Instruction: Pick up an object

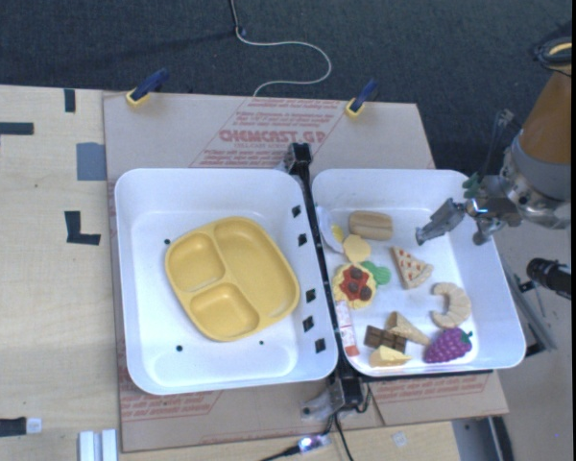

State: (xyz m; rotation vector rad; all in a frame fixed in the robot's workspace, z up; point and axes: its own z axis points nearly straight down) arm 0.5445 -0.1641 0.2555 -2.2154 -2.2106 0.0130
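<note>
- The arm (547,133) comes in from the right, its orange band above the right bin's far right corner.
- The jaws stand apart over the right bin's (490,277) right rim, near the far corner. One dark finger (436,225) slants left over the bin floor and the other (482,234) points down by the rim. Nothing is between them.
- The things to pick all lie in the right bin, none touched by the jaws.
- A tan roll (370,225) lies nearest the far wall, just left of the slanted finger.
- A pale yellow piece (355,249) sits just in front of the roll.
- A pizza wedge (411,267) lies below the slanted finger, apart from it.
- A round pizza (354,285) with red topping lies by the left wall, with a green leaf (379,276) touching its right edge.
- A croissant (451,303) lies toward the right wall.
- Purple grapes (448,344) sit in the near right corner.
- A brown chocolate bar (379,337) and pale cheese pieces (403,330) crowd together near the front wall, left of the grapes.
- The left bin (139,257) holds a yellow three-part tray (232,277), lying flat and turned at an angle.
- Both bins rest on a cardboard sheet (269,137) on the desk (38,286). A clamp (147,85) holds the sheet's far left corner and another (362,94) grips its far edge.
- A thin white cable (283,51) loops over the dark floor behind.
</note>
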